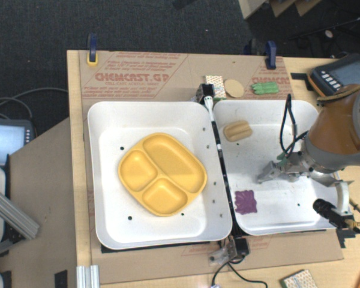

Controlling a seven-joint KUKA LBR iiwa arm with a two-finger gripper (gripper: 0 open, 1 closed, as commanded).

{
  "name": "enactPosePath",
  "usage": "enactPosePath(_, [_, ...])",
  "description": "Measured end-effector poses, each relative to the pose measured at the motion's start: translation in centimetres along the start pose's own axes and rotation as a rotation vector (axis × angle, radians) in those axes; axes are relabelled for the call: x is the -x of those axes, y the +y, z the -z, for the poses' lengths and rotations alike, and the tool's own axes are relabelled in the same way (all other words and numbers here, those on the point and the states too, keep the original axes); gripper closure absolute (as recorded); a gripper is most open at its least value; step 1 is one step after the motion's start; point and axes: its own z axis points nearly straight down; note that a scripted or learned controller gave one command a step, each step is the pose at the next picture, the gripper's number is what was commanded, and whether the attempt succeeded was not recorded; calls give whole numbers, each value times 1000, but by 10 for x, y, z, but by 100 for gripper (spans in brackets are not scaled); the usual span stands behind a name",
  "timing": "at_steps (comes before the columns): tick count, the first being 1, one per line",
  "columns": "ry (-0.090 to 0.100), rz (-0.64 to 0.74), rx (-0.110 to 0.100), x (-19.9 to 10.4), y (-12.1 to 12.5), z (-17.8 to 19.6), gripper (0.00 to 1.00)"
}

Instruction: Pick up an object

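Note:
In the right bin a tan bread-roll-shaped object lies near the far left corner. A flat purple object lies near the front left. My gripper is low over the bin floor in the middle, pointing left, between those two objects and touching neither. It sits about a hand's width right of and above the purple object. Nothing shows in its grasp. The grey arm with its orange band comes in from the right.
The left bin holds a yellow divided plate. Behind the bins on the cardboard lie a tan disc, a green object and a small patterned box. A black cable loops over the right bin.

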Motion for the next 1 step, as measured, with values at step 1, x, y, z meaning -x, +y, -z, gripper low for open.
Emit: enactPosePath(1, [1,2,6,-64,72,0,0])
